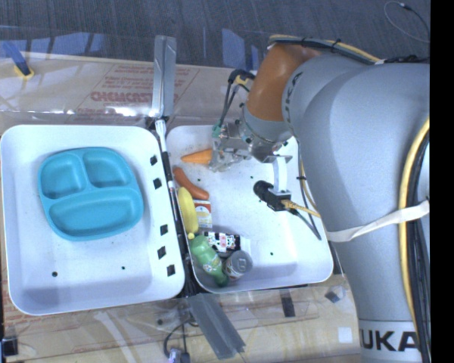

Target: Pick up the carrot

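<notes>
The carrot (pixel 196 156) is a short orange piece lying in the right bin (pixel 303 240), near its far left corner. My gripper (pixel 225 154) hangs low over the bin floor just right of the carrot, at its thicker end. From this slant I cannot make out whether it touches the carrot. The grey arm with its orange band comes in from the right and covers the bin's far right part.
Along the right bin's left wall lie a reddish sausage (pixel 191 182), a yellow banana (pixel 187 210), a green item (pixel 207 255), a small box (pixel 225 241) and a can (pixel 239 264). The left bin (pixel 30 278) holds a blue divided plate (pixel 91 191).
</notes>
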### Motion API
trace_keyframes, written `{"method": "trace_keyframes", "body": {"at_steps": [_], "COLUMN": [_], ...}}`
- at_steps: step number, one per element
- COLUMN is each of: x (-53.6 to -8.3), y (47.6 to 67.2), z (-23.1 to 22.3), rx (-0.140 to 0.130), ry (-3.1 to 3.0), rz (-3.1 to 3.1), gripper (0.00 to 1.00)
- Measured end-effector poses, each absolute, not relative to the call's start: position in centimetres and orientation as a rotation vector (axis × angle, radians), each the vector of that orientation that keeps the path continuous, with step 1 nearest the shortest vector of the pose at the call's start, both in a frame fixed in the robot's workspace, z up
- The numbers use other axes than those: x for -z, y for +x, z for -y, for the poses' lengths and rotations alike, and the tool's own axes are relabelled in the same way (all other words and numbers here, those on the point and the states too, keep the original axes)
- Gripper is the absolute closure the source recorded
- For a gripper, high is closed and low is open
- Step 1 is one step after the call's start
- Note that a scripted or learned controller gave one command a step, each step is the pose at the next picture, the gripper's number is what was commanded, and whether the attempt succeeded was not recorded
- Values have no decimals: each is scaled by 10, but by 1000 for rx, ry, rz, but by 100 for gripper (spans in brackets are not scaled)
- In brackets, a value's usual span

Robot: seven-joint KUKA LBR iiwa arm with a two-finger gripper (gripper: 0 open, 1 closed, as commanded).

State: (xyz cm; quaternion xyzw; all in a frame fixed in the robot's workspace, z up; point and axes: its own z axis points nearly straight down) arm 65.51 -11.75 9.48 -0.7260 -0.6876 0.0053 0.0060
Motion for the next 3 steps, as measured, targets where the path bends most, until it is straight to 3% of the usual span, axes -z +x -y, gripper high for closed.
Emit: {"method": "trace_keyframes", "body": {"at_steps": [1, 2, 3], "x": [-89, -97, -88], "y": [656, 656, 656], "z": [91, 96, 94], "rx": [-11, -8, -9], "ry": [-2454, -2450, -2724], "rz": [1948, 1958, 1556], "gripper": [100, 100, 100]}}
